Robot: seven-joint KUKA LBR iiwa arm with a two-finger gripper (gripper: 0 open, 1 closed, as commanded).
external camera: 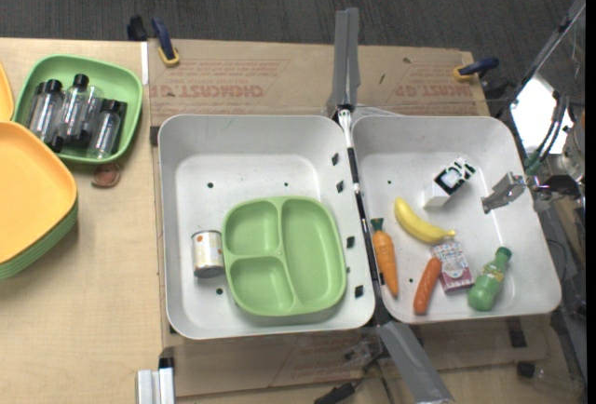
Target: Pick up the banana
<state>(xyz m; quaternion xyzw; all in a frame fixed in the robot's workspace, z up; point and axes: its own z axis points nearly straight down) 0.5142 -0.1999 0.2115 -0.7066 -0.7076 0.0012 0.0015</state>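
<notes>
The yellow banana (422, 222) lies in the middle of the right white bin (521, 165), its curve pointing toward the lower right. The gripper (501, 195) hangs over the right side of that bin, to the right of the banana and a little above its level, apart from it. The arm's grey body comes in from the right edge. Nothing shows in the gripper.
Around the banana lie a carrot (385, 257), a smaller orange-red vegetable (426, 286), a pink carton (452, 264), a green bottle (490, 281) and a black-and-white box (453, 178). The left bin (186, 160) holds a green divided tray (279, 255) and a can (207, 253).
</notes>
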